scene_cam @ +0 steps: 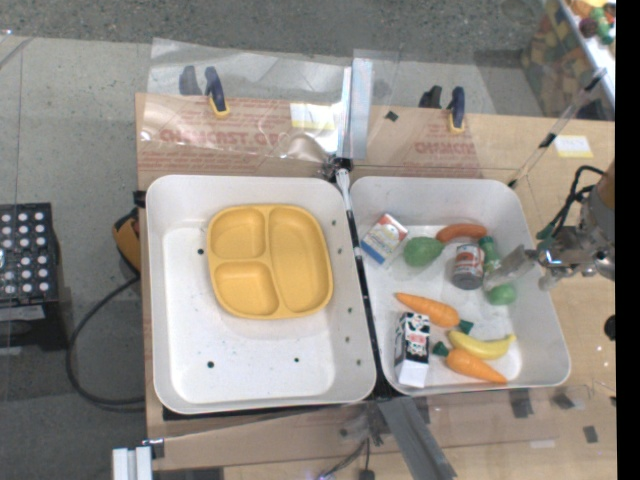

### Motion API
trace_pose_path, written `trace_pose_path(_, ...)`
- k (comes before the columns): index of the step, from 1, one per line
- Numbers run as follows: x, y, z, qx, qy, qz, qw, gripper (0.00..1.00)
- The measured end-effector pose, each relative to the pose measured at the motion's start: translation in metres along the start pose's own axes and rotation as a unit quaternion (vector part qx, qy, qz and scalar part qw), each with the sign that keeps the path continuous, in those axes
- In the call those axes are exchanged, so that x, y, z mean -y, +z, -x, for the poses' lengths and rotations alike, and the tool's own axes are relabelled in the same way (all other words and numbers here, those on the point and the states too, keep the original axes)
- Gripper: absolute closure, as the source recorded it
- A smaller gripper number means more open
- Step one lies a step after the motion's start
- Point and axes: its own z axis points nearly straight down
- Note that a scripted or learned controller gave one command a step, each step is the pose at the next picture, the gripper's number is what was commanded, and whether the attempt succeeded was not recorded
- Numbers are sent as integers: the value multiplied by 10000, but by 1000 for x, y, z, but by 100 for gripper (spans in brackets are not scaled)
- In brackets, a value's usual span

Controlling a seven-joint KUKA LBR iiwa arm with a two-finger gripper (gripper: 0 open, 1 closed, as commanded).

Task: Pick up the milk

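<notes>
While over right bin (535,230), end effector (519,259) near can (466,266), low.

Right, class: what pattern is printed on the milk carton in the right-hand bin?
Black-and-white cow patches on the milk carton, shown best in the camera view.

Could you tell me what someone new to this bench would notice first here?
Probably the yellow divided plate, alone in the left bin. Next, the right bin crowded with toy food: a cow-print milk carton at its near edge, beside a banana and carrots.
</notes>
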Motion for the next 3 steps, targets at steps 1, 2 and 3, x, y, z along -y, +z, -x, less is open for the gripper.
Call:
trace_pose_path(1, -6, 72, -102, 2, -100, -7, 9999, 0)
trace_pose_path(2, 10, 110, -107, 5, 475, -16, 9989, 0)
trace_pose_path(3, 11, 147, -106, 7, -142, 8, 9999, 0)
